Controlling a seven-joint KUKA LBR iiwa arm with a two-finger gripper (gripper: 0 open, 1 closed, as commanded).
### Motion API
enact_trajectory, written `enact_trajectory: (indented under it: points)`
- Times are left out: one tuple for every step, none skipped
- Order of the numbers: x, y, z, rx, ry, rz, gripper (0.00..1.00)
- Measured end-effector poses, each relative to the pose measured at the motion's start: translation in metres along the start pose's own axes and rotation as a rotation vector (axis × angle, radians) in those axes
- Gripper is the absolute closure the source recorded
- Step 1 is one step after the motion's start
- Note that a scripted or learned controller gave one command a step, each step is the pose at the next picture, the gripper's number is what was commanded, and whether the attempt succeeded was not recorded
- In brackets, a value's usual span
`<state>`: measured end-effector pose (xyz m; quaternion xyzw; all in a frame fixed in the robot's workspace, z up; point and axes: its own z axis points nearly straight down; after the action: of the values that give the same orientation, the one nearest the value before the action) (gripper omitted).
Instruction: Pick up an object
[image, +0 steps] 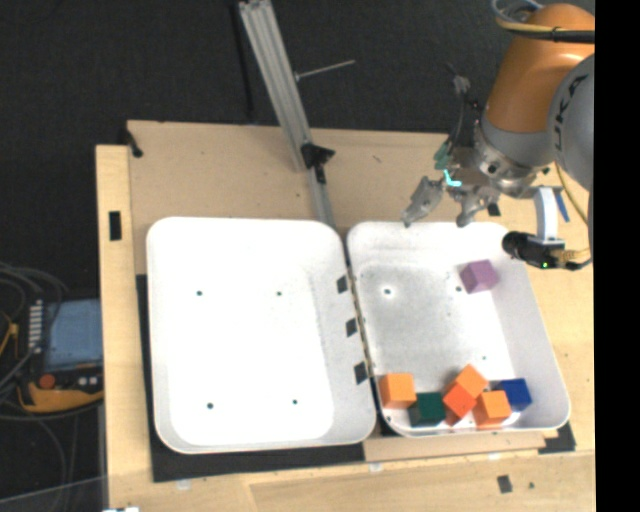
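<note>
Blocks (455, 397) clustered at near wall — purple block (478, 275) apart, unobstructed.

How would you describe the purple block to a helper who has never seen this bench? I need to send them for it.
Find the two white bins side by side and take the right bin, below the gripper. The purple block lies alone in its far half, near the right wall. The other blocks, orange, green and blue, crowd together along the near edge.

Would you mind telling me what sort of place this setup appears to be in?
Probably a robotics lab: a wooden bench bears two white bins, one holding colored blocks, with a robot arm above and cabling alongside.
</note>
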<state>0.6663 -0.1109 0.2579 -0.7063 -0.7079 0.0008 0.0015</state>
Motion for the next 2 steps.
enact_trajectory:
  points:
    - [0.0, 0.001, -0.003, -0.004, -0.002, -0.002, 0.0]
    - [-0.008, 0.001, 0.059, 0.002, -0.004, 0.005, 0.0]
